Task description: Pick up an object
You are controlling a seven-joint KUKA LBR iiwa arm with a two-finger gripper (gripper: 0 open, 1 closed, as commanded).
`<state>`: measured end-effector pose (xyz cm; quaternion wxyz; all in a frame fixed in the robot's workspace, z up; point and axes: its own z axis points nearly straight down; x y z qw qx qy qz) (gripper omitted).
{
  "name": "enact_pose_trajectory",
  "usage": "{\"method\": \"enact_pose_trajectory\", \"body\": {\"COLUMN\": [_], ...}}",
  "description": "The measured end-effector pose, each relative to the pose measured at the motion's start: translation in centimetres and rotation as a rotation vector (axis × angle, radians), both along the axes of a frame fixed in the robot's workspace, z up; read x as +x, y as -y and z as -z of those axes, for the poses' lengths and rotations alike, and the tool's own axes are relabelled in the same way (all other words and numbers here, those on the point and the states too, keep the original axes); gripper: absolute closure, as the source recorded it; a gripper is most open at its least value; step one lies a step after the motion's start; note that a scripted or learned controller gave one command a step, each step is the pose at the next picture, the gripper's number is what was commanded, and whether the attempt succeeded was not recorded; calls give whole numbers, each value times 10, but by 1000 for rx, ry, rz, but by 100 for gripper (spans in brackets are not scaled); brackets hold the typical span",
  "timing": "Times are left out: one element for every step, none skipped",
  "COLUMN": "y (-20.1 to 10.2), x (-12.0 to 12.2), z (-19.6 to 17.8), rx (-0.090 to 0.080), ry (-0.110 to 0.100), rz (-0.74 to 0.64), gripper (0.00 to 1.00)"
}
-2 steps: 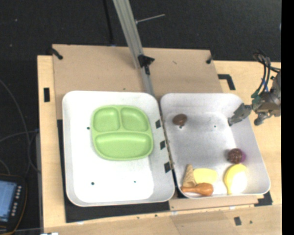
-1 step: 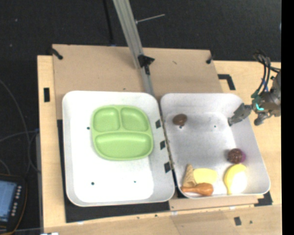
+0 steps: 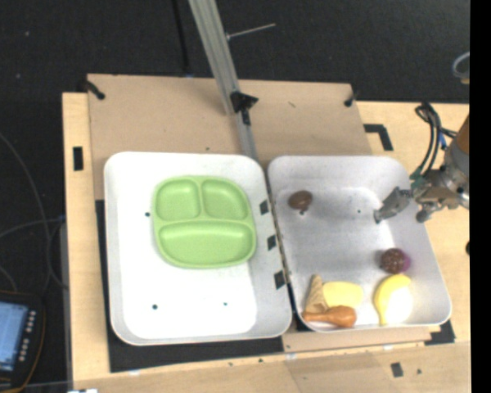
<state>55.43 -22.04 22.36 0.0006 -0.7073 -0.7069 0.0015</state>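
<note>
Yellow lemon (image 3: 394, 298) near front, end effector (image 3: 409, 203) well behind

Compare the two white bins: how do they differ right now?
Contents: the left bin holds one green divided plate; the right bin holds several small food-like items, mostly along its near edge. Arm: the gripper is over the right bin's far right side, while the left bin has no arm above it. Shared: both are shallow, white, round-cornered, and sit side by side.

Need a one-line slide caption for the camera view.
Gripper open above the right bin, far from its toy food; green divided plate in the left bin.
</note>
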Motion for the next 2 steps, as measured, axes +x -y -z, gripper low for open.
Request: {"method": "enact_pose_trajectory", "body": {"y": [6,-1], "x": [7,1], "z": [58,117], "rx": [0,1], "ry": [0,-1], "rz": [0,0], "gripper": [0,0]}}
